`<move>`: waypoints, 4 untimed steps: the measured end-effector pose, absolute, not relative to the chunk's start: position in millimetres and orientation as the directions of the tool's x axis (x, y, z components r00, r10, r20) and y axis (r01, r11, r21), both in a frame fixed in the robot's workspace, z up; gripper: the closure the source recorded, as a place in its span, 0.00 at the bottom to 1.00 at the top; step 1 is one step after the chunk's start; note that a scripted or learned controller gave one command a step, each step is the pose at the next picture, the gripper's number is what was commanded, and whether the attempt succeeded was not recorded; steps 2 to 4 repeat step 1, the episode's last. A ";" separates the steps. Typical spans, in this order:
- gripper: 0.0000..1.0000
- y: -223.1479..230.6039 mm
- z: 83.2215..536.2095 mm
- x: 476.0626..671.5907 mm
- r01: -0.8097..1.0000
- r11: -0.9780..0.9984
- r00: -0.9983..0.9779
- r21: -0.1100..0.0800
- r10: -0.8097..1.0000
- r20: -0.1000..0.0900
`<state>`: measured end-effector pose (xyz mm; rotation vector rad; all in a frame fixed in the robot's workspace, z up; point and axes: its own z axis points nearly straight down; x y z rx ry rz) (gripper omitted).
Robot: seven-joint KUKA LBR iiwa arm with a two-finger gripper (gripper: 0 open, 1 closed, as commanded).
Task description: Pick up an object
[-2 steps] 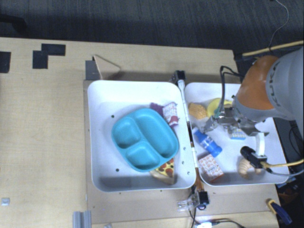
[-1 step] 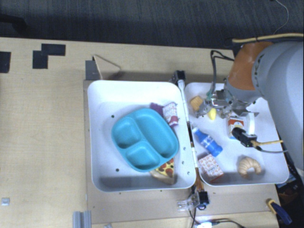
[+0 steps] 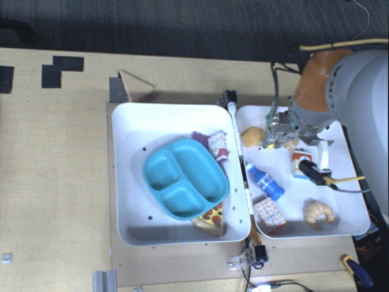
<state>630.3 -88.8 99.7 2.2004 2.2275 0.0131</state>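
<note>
The pincer (image 3: 278, 131) hangs low over the upper part of the right bin (image 3: 358, 224), and the nearest thing to it is the small tan bun (image 3: 252, 137), which lies just beside it at about nine o'clock, close to the divider between the two bins. The bun is roundish, with no long axis to speak of. Whether the pincer is apart or together I cannot tell — its tip is a tangle of metal and cable from this slant.

Other candidates sit farther off in the same bin: a blue bottle (image 3: 266, 183) toward six o'clock, its long axis running from ten to four, a croissant (image 3: 319, 212) near five o'clock, and a red-and-white packet (image 3: 270, 214) at six, well apart.

The arm (image 3: 352, 96) reaches in from three o'clock, orange band above the wrist, wrist pointing steeply down. By my judgement a short shift toward nine o'clock would centre it on the bun — nothing is yet seen held.
</note>
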 end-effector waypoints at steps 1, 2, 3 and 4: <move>1.00 -17.0 185.4 582.8 1.000 0.006 -0.006 0.004 1.000 0.002; 1.00 -17.0 185.4 582.8 1.000 0.006 -0.006 0.004 1.000 0.002; 1.00 -17.0 185.4 582.8 1.000 0.006 -0.006 0.004 1.000 0.002; 1.00 -17.0 185.4 582.8 1.000 0.006 -0.006 0.004 1.000 0.002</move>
